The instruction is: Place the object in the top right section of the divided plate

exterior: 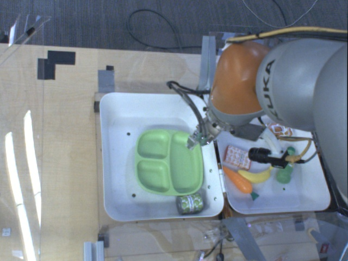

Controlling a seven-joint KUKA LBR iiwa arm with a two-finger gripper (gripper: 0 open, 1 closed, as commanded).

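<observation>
— Nearest the camera, what lies at the left bin's (109,200) front edge?

— Green can (190,203), cylindrical, on its side, just beside the glossy moulded divided plate (168,170).

— Your gripper (197,139)?

— Over the plate's right rim. How far it's open, I cannot tell. A small greenish object may sit at my tips; too blurred.

— Right bin (304,200)?

— Tapered carrot (238,180), curved banana (255,175), printed carton (236,157).

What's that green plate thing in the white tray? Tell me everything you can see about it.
The divided plate is light green and looks like smooth plastic, with rounded corners. Raised ridges split it into three sections: two smaller ones on its left side and one long one on its right. It lies flat in the left bin. The gripper hovers at its upper right edge. A small green can lies beside its lower edge.
</observation>
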